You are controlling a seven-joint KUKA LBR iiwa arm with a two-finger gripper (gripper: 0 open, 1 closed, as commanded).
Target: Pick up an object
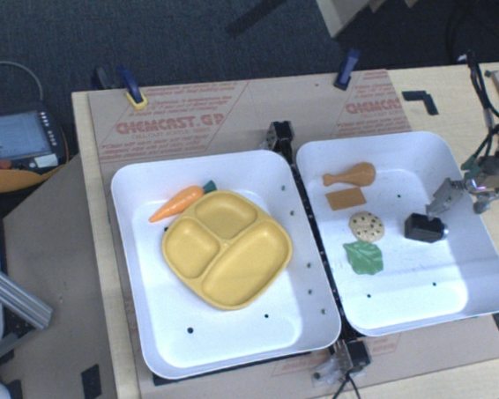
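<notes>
Black block (425, 227) is judged the likeliest target, since the task names no particular object and this one lies closest to the gripper (451, 195). It sits on the floor of the right bin (420, 305), in the bin's right half, apart from the other items and clear of the walls. Its outline is short and stubby. The long axis appears to run across the bin, dipping slightly toward the near right, with one end toward the gripper. No front or back can be told.

The gripper reaches in over the right wall, just beyond and to the right of the block. Contact between them cannot be confirmed. Whether the gripper is open or closed cannot be told, and nothing is seen held in it.

To the left of the block, a loose column of toy food runs from near to far: a green lettuce leaf (364, 257), a cookie (367, 226), a brown slice (345, 198), and a chicken drumstick (351, 175) lying crosswise with its thin end to the left. The spacing leaves room for access to each, though the leaf and cookie nearly touch.

The left bin (212, 344) holds a yellow divided plate (228, 249). A toy carrot (176, 203) lies at its far rim, tip pointing left. Both bins rest on the table (222, 108).
</notes>
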